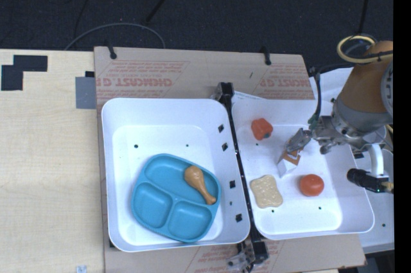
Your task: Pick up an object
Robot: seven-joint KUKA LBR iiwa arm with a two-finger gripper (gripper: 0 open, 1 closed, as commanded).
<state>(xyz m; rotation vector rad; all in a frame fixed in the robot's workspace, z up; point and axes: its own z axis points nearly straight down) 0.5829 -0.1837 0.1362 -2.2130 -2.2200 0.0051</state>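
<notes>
My gripper [290,155] hangs over the middle of the right bin [350,220], reaching in from the right and pointing down and to the left. A small orange-red object [261,129] lies up and left of it, near the bin's back left. A red tomato-like ball [311,185] sits just below and right of the gripper. A pale, flat, biscuit-like piece [266,191] lies below and left of it. A small orange-brown patch shows at the gripper's tip; I cannot make out what it is.
The left bin [122,121] holds a blue divided plate [154,204] with a tan drumstick [201,184] on its upper right part. A black divider [234,156] runs between the bins. The arm's grey body [363,98] stands over the right bin's right edge.
</notes>
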